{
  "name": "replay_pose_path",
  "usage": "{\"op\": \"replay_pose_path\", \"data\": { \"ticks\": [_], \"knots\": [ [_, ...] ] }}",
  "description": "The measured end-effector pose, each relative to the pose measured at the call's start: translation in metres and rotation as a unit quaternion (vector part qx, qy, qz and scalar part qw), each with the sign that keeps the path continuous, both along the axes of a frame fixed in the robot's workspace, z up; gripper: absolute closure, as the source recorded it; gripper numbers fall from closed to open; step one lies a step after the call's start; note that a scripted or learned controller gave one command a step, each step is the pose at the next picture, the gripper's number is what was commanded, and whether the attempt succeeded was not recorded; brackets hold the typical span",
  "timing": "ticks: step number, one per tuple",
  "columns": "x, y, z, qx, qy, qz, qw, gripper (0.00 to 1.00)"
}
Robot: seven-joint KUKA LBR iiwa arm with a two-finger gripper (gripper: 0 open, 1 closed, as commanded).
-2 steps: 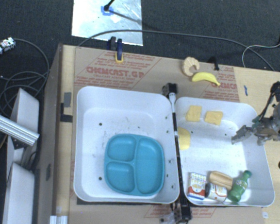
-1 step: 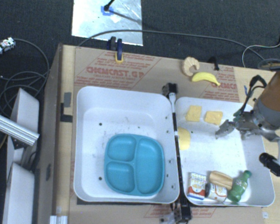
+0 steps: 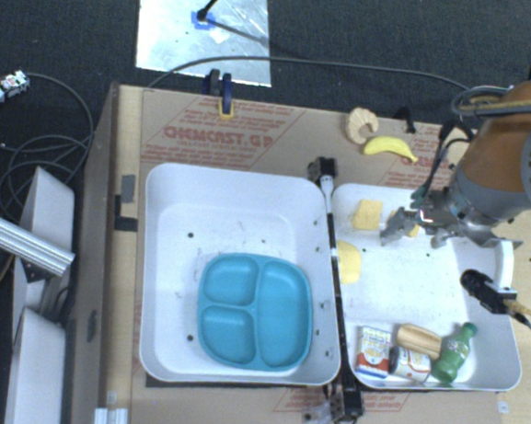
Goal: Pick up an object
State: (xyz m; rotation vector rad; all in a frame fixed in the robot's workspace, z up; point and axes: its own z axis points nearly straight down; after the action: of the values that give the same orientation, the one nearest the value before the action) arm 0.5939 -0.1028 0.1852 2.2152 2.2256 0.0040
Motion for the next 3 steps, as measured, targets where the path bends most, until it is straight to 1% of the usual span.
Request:
{"op": "replay_pose_path", "data": {
  "ticks": [1, 2, 3],
  "knots": [
    [0.021, 0.019, -0.046, -0.0003, 0.001, 0.0, 1.0, 0.0],
    [0.015, 0.015, -0.097, -0.0012, -0.002, -0.002, 1.0, 0.0],
    [0.075, 0.004, -0.1, -0.0001, 0.002, -0.001, 1.0, 0.0]
  ]
}}
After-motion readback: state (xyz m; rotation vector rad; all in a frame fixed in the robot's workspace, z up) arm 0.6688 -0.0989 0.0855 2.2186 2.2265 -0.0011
